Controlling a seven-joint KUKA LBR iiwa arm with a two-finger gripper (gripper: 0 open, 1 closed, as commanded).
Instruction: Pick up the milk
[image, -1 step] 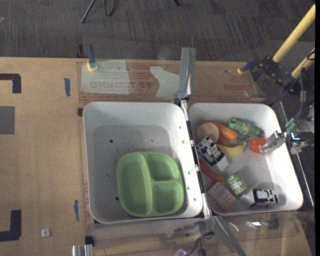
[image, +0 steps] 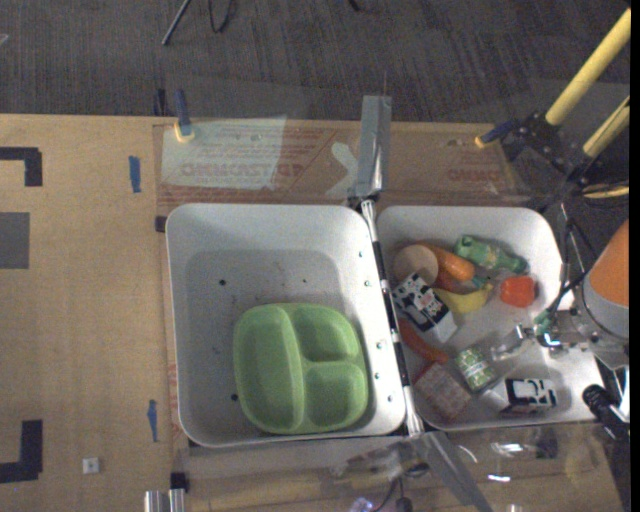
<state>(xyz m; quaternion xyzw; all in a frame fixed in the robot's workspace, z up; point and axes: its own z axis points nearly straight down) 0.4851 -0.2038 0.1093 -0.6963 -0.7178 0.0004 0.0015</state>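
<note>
We see the milk (image: 423, 305) at the right bin's (image: 545, 228) left wall, among crowded items; our end effector (image: 548, 335) could catch a neighbour instead, its state we cannot tell

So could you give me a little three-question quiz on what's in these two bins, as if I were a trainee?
1. True or false: the green three-section plastic plate lies in the left white bin.
2. Which bin holds the black-and-white milk carton? A left, B right.
3. Fill in: the yellow banana lies beside the ___ round fruit.

Key: 1 true; 2 B, the right white bin; 3 orange-red.
</note>
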